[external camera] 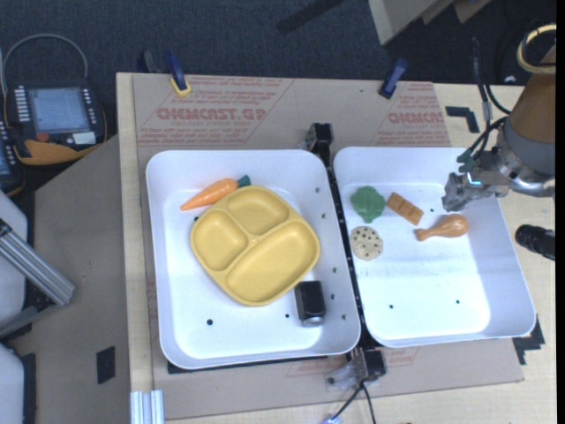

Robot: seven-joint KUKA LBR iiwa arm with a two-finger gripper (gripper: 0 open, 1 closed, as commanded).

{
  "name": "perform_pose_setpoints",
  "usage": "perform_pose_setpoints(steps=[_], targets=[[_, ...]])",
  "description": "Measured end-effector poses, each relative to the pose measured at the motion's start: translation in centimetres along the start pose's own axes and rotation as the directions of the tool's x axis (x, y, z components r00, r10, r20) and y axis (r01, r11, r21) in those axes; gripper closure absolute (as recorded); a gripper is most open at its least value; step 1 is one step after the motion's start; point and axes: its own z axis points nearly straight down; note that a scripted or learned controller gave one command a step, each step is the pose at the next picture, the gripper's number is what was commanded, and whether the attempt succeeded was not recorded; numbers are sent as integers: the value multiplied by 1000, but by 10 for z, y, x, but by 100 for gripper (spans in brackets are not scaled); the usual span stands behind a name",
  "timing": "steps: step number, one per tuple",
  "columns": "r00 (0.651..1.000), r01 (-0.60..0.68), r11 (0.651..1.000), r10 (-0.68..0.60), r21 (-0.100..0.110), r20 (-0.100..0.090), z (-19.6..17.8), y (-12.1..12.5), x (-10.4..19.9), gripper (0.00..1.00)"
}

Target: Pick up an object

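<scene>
Nearest the camera, a small dark box (pixel 309 301) lies in the left bin (pixel 168 237), just beside the lower edge of a yellow divided plate (pixel 254 244) that takes up the middle of that bin. Beyond the plate, a toy carrot (pixel 210 193) rests against its far rim, its green top pointing right. Over in the right bin (pixel 441 312), a round speckled cookie (pixel 366 242) sits near the left wall, with a green leafy toy vegetable (pixel 368 203) just behind it. Farther right come a small orange-brown block (pixel 405 208) and a toy chicken drumstick (pixel 442 228), near each other but apart. Above the drumstick's far end hangs the gripper (pixel 455 193), reaching in from the right on the grey arm (pixel 530 162); whether its fingers are spread or closed I cannot tell, and nothing is visibly held between them.
</scene>
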Motion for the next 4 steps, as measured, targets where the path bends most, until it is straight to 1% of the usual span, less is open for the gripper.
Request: perform_pose_setpoints(steps=[1,2,3,4], targets=[[1000,5,1000,-5,1,-2,1,26,50,100],[1000,4,1000,-4,1,-1,7,46,104,100],[1000,5,1000,-5,0,-3,-8,62,157,100],[1000,2,1000,-2,2,-1,-7,66,200,100]])
